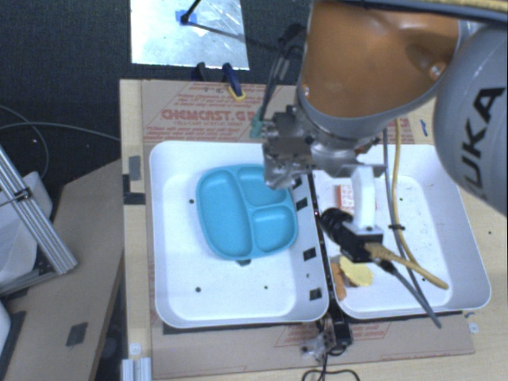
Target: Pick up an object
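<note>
1. Two shallow white bins sit side by side on a cardboard sheet (190, 116) with red print, the left bin (182, 292) in the lower middle of the frame and the right bin (448, 236) at lower right.
2. One blue divided tray (238, 221) lies flat in the left bin, filling its middle and upper right part, with its compartments facing up.
3. From the upper right of the frame the arm (373, 46) comes in, its orange shell large and close to the camera.
4. At frame centre the gripper (279, 182) is over the upper right corner of the blue divided tray, near the wall between the two bins.
5. Whether the gripper touches the tray cannot be told, as its own body covers that corner.
6. Whether the gripper is released or clenched cannot be told from this angle, and nothing is seen held in it.
7. Most of the tray lies to the lower left of the gripper, in plain sight.
8. In the right bin, a yellow piece (359, 275) lies near the lower left corner, and a small red-and-white item (343, 194) lies higher up, just right of the dividing wall.
9. A shiny sheet (186, 22) lies at the upper left of the frame, beyond the cardboard.
</note>
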### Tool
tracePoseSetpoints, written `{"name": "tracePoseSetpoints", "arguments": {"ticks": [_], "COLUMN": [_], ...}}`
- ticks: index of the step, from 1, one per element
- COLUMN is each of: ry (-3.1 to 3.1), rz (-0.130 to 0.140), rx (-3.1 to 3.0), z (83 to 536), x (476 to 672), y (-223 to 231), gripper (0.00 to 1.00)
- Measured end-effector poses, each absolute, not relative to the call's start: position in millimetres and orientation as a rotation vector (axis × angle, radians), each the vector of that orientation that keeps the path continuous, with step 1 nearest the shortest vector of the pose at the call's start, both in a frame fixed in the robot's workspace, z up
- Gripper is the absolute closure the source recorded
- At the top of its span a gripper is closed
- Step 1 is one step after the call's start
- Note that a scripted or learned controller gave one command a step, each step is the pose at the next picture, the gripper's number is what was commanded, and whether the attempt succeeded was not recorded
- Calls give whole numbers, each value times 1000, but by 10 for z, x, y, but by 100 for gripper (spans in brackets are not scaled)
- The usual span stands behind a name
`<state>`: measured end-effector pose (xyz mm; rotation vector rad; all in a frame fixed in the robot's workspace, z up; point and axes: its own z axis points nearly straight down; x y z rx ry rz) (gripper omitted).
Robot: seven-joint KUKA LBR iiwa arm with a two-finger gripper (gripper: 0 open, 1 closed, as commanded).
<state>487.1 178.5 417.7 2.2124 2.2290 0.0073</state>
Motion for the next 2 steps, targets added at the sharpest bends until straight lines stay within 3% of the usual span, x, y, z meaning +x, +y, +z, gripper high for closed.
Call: {"name": "tracePoseSetpoints", "arguments": {"ticks": [1, 2], "ry": [2233, 2219], "rz": [-12, -9], "rx": [2217, 2224], "z": [3241, 2496], "x": [4846, 5453], "y": [2313, 2229], "gripper": [100, 100]}}
